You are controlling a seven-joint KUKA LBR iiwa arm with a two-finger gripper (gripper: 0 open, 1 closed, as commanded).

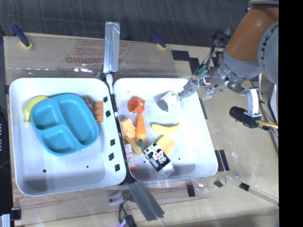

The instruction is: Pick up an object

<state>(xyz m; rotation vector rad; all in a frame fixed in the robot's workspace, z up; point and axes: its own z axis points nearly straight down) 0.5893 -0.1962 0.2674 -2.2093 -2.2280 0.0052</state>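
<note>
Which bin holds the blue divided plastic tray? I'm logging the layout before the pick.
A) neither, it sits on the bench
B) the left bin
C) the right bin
B: the blue divided plastic tray lies inside the left white bin, beside a yellow banana-shaped toy.

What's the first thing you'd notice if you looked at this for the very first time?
Probably the big bright blue divided plate, which takes up most of the left bin, with a yellow banana peeking out behind it. Next comes the heap of toy food in the right bin: an orange carrot, another banana and a black-and-white carton. The gripper reaches in from the right, by a small white cup.
</note>
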